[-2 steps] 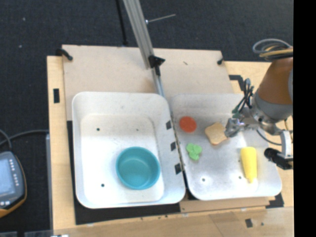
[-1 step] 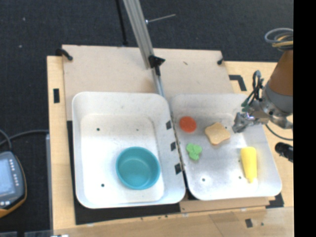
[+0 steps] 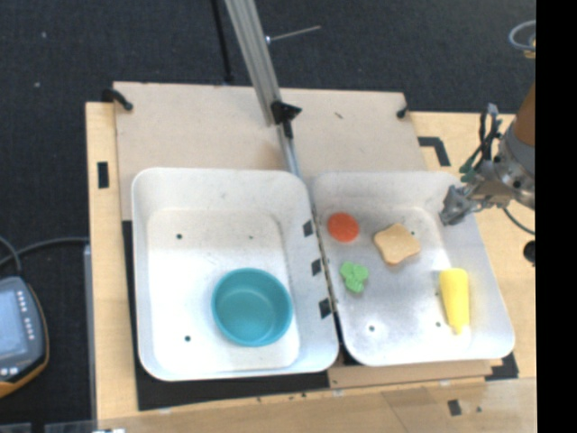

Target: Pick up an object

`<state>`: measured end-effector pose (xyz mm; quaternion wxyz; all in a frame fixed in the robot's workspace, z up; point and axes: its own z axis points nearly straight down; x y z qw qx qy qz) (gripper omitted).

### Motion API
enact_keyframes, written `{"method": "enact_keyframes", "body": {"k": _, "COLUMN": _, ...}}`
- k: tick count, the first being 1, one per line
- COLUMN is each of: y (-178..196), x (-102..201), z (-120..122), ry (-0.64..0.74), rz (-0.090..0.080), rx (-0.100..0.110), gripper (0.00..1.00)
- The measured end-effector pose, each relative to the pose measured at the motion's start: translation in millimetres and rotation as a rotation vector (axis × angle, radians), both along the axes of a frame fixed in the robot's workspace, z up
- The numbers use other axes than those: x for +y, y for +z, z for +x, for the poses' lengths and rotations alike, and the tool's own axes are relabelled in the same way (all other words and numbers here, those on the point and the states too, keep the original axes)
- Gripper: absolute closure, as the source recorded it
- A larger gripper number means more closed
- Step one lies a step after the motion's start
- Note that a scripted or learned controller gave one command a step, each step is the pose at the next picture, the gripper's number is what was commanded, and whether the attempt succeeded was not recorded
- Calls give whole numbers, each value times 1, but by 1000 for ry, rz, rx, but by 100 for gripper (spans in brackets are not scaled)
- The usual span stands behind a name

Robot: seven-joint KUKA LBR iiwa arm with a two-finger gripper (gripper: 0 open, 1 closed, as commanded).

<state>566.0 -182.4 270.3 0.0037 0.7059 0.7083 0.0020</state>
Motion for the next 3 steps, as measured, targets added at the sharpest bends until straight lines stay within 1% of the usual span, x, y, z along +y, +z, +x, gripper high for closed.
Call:
{"method": "enact_keyframes", "body": {"k": 1, "y": 7, "x": 51, "z": 0, "ry": 4, "rz": 4, "rx": 5, "gripper": 100}}
{"method": "enact_keyframes", "body": {"k": 2, "y": -3, "x": 113, "z": -4, "ry": 4, "rz": 3, "rx": 7, "gripper": 100}}
{"method": "enact_keyframes", "body": {"k": 3, "y": -16, "x": 157, "z": -7, "ry": 2, "rz": 2, "rx": 7, "gripper": 100}}
